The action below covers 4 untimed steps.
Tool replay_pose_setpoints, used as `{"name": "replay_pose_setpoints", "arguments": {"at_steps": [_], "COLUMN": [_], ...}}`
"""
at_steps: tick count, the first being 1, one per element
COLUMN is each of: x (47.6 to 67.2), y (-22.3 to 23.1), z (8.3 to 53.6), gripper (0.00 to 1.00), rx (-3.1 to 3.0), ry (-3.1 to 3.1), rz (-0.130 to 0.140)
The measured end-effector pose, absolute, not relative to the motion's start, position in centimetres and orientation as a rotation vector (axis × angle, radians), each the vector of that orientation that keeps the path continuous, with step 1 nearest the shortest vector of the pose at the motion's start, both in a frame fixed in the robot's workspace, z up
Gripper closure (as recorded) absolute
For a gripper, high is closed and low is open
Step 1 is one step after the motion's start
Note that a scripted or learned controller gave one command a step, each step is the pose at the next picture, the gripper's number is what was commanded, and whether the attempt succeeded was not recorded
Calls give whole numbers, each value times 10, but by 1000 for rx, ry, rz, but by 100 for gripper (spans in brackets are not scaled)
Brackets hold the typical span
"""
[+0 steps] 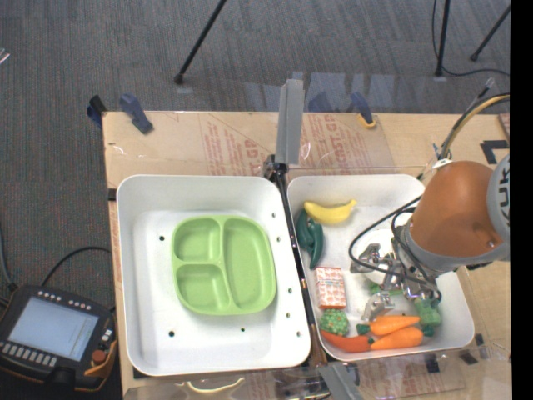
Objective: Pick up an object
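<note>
Crowding near the right bin's (379, 180) front edge risks the claw (385, 294), grip state unreadable, nudging carrots (398, 332) aside; broccoli (334, 320) nearby.

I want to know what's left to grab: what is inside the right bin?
In the right bin: banana, green vegetable, small carton, broccoli, carrots. The gripper and arm cover the far-right part.
</note>
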<state>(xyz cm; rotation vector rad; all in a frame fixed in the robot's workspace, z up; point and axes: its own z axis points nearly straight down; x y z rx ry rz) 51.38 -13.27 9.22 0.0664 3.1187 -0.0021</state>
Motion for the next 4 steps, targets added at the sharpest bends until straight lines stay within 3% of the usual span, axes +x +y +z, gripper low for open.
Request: {"name": "replay_pose_setpoints", "arguments": {"at_steps": [1, 2, 3, 4], "x": [634, 538, 499, 500], "y": [-80, -129, -171, -169], "z": [88, 87, 88, 97], "gripper": [0, 0, 0, 100], "rx": [-14, 93, 284, 272], "ry": [3140, 3142, 3126, 3127], "rz": [1, 1, 2, 3]}}
